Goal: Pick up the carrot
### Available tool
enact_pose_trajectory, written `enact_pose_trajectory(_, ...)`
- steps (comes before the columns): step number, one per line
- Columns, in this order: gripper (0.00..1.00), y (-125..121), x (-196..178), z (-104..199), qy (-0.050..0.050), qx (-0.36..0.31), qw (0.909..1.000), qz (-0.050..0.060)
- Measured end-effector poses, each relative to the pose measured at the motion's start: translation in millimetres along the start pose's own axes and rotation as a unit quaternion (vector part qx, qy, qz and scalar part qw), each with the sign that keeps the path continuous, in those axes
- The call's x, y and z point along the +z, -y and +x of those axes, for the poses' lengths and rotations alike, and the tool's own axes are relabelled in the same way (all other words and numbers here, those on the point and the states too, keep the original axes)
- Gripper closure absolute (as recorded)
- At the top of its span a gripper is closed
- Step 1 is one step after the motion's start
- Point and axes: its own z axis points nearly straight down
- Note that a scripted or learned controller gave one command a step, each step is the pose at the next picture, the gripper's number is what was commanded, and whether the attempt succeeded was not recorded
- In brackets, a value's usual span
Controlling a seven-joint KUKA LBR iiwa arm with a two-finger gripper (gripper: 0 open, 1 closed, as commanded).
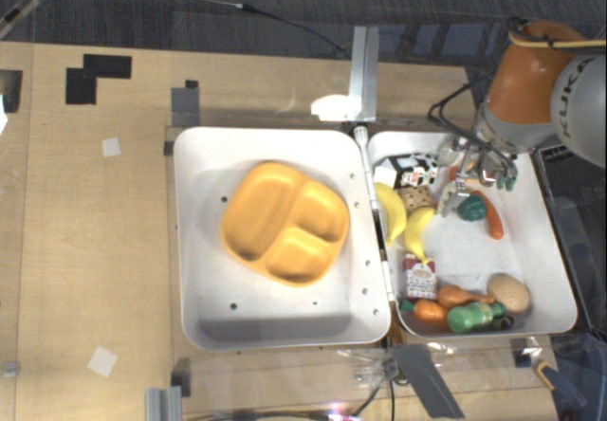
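Note:
The carrot (492, 217) lies in the right bin (550, 248), near its back right. It is a short orange-red stick with a green leafy top (471, 210) pointing left. My gripper (459, 185) hangs at the end of the grey and orange arm (527, 87), low over the bin's back. It sits just above and to the left of the carrot's green top. The wrist hides whether it touches the carrot.
Two bananas (402, 215) lie left of the carrot, with a black-and-white box (410, 173) behind them. A small carton (420, 277), a potato (509, 294) and green and orange vegetables (465, 315) crowd the front. The left bin (204, 315) holds a yellow divided plate (285, 220).

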Motion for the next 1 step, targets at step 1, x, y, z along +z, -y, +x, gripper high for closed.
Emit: enact_pose_trajectory(1, 0.0, -25.2, -0.1, 100.0, 0.009, 0.053, 0.9986, -0.002)
